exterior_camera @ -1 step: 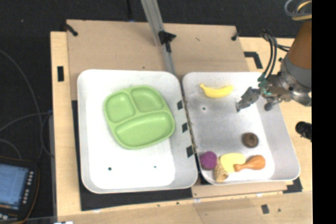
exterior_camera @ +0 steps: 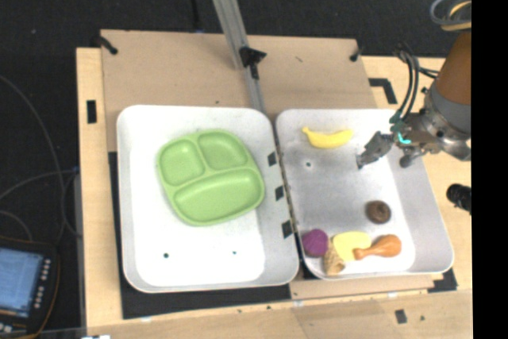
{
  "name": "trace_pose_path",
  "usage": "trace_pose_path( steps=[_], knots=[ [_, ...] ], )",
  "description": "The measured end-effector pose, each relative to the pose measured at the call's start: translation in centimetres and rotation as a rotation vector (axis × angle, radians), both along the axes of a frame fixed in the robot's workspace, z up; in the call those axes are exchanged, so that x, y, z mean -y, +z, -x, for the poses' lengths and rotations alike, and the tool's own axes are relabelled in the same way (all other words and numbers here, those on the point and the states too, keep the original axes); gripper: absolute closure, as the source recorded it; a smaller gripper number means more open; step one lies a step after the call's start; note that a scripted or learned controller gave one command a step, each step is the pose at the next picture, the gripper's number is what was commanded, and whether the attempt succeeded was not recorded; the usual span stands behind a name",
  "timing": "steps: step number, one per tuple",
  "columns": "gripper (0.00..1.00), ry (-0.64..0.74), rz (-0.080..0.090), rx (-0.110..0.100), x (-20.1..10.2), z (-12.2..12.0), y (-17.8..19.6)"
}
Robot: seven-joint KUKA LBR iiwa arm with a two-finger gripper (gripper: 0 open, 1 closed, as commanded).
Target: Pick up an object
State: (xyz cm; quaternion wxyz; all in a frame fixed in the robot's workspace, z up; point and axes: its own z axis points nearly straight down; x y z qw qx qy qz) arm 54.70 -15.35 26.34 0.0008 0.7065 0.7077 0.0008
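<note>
Plywood bench (exterior_camera: 198, 67) held two shallow white bins side by side. Nearest, along the right bin's (exterior_camera: 333, 194) front edge, lay a purple plum (exterior_camera: 315, 241), a yellow wedge (exterior_camera: 348, 244), a cone-like piece (exterior_camera: 334, 263) and an orange drumstick (exterior_camera: 379, 248). A brown doughnut (exterior_camera: 378, 211) sat just behind. Bare floor filled the middle. A banana (exterior_camera: 326, 137) lay near the far edge. The gripper (exterior_camera: 386, 152) hovered over the right side, fingers spread, holding nothing. The left bin (exterior_camera: 143, 250) held a green divided plate (exterior_camera: 210, 177).
</note>
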Motion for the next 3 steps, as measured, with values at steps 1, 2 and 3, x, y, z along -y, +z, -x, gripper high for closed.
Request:
trace_pose_path(
  steps=[1, 2, 3],
  knots=[
    [0.00, -0.002, 0.001, -0.006, -0.4, -0.9, -5.3],
    [0.00, -0.002, 0.000, -0.008, -1.3, -0.4, -10.8],
    [0.00, -0.002, 0.001, -0.006, -1.2, -0.3, -16.1]
  ],
)
